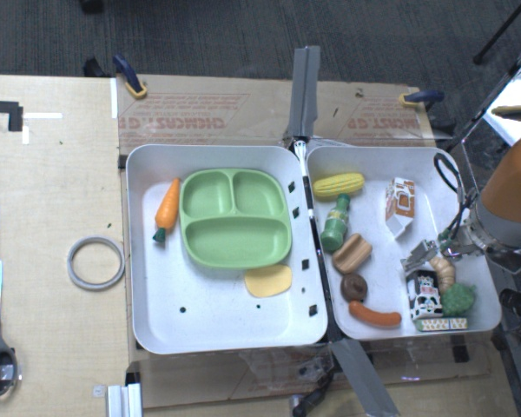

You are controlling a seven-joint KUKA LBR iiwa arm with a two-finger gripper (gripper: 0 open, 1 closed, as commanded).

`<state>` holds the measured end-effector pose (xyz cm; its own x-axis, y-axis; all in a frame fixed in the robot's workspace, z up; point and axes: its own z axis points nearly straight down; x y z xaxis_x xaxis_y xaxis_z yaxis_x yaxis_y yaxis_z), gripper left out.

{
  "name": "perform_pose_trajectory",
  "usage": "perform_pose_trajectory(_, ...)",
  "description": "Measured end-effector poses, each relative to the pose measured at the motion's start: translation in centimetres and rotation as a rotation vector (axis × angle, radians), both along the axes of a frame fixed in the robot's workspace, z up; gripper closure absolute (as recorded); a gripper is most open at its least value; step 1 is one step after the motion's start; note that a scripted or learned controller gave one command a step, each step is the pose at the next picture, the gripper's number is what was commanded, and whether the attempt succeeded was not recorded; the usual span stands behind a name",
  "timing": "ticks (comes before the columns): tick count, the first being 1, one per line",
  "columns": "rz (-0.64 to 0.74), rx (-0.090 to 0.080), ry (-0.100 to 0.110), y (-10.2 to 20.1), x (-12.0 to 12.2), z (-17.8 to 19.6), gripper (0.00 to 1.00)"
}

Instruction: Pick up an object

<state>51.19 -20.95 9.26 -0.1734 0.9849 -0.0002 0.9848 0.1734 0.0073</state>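
Scene: You are looking down on two white bins side by side; the arm (504,200) enters from the right, over the right bin (375,156).

Claw: The gripper (431,259) sits low at the right bin's right side, its metal fingers (417,257) close above a tan, bread-like piece (444,272). You cannot tell from this angle whether the claw is parted or closed, nor whether anything is between its tips.

Likely target: That tan piece lies just beside a black-and-white carton (425,294) and a green broccoli (458,299), all crowded into the bin's near right corner.

Other candidates: In the same bin you have a corn cob (338,184), a green bottle (335,224), an orange-and-white carton (400,206), a bread roll (351,253), a chocolate doughnut (354,286) and a sausage (374,316).

Left bin: A green divided plate (236,219), a carrot (166,207) touching its left edge, and a yellow slice (268,281) at its near rim.

Step in hand: Judged from the pose, the reach and descent onto an object; nothing shows as lifted.

Next move: Expect a firm closure on the tan piece, then a straight rise. The crowding means the neighbours may be nudged or dragged along.
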Motion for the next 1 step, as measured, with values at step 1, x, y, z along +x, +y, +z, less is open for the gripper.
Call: perform_pose_trajectory(1,0.027,0.0,0.006,4.29,0.06,-0.18,0.0)
